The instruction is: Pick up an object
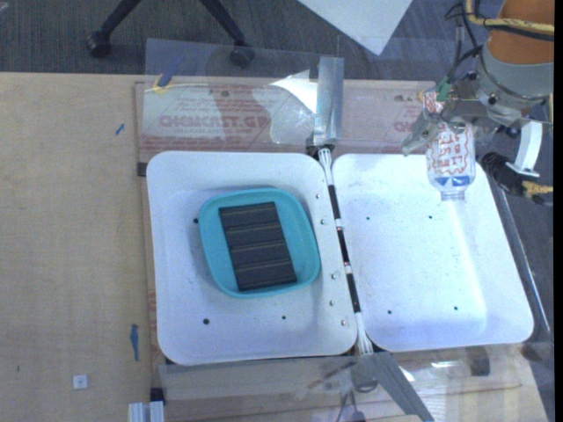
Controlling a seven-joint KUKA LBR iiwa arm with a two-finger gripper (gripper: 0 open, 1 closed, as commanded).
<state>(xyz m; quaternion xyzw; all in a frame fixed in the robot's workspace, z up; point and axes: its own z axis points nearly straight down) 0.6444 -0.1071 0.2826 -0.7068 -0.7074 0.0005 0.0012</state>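
Gripper (449,123) at upper right of frame, fingers clamped on a clear plastic bottle (450,161) hanging above right bin (422,271); teal tray (257,240) sits in left bin (176,306).

left bin (176,323): plain white, a few tiny dark dots on the floor
right bin (422,280): same white, same little dark specks
tray (211,253): bright teal/turquoise all round the rim
tray insert (257,245): dark charcoal, ridged into horizontal bands
bottle (450,158): see-through plastic, white label with red lettering and a bit of blue at the bottom
arm (521,33): orange band up top, grey below it, with a yellow-and-black cable looping over it
counter (62,236): light tan wood, a couple of small blue marks
floor (53,16): dark grey carpet
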